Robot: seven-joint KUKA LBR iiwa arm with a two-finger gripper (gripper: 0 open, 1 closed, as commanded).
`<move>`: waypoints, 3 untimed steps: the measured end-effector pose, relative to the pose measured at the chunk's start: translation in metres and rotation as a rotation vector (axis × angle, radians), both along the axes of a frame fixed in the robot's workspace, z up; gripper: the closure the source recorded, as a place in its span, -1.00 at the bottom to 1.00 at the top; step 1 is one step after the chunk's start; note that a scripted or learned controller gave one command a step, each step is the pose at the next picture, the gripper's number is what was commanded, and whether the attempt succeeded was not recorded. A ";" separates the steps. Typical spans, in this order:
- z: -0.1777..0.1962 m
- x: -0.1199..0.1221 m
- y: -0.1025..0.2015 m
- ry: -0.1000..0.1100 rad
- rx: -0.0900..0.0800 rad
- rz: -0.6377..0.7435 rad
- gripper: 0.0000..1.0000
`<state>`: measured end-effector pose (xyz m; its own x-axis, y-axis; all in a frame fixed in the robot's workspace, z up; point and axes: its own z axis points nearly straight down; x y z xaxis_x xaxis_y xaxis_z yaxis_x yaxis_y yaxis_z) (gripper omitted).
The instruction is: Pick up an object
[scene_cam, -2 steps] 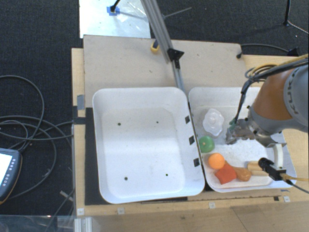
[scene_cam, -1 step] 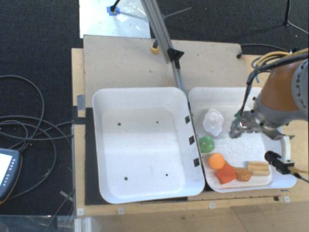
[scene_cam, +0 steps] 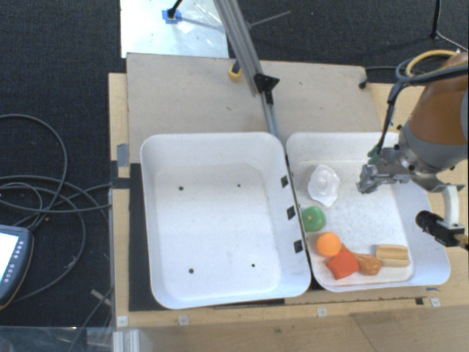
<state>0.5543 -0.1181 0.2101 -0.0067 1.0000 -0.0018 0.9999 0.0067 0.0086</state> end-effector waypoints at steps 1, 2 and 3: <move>-0.005 0.001 0.000 0.006 0.001 -0.001 1.00; 0.006 0.018 0.045 0.005 0.003 0.004 1.00; -0.001 0.030 0.097 0.006 0.004 0.004 1.00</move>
<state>0.5840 -0.0215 0.2093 -0.0109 0.9999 0.0020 0.9999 0.0109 0.0027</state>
